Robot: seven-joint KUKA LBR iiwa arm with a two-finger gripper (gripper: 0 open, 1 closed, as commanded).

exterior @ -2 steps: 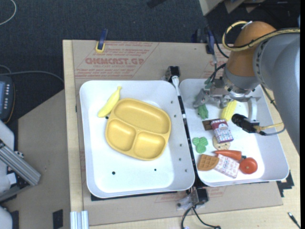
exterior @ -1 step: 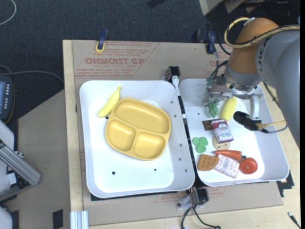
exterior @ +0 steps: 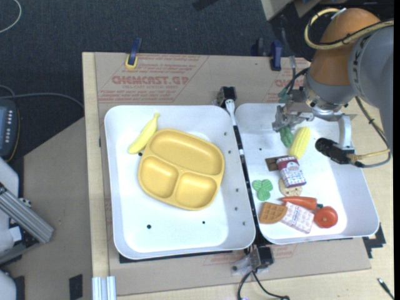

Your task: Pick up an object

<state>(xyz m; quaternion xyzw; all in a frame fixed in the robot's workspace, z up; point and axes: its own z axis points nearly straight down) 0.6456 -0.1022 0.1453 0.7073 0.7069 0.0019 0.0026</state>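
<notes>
My gripper point(exterior: 288, 121) hangs low over the far part of the right bin point(exterior: 357, 189). Directly beneath it lies a green vegetable point(exterior: 286, 136), with a yellow corn cob point(exterior: 300, 141) beside it on the right. Whether the gripper touches the green piece cannot be made out. Nearer the front of this bin lie a dark brown packet point(exterior: 287, 164), a small printed box point(exterior: 292, 177), a green leaf-shaped toy point(exterior: 262, 189), a waffle point(exterior: 272, 212), a carrot point(exterior: 301, 201), a pink-white packet point(exterior: 298, 218) and a tomato point(exterior: 325, 217).
The left bin point(exterior: 119, 186) holds a yellow divided plate point(exterior: 181, 167) and a banana point(exterior: 143, 134) at its far left. A black divider runs between the bins. The arm's grey and orange body looms over the right bin's far right corner.
</notes>
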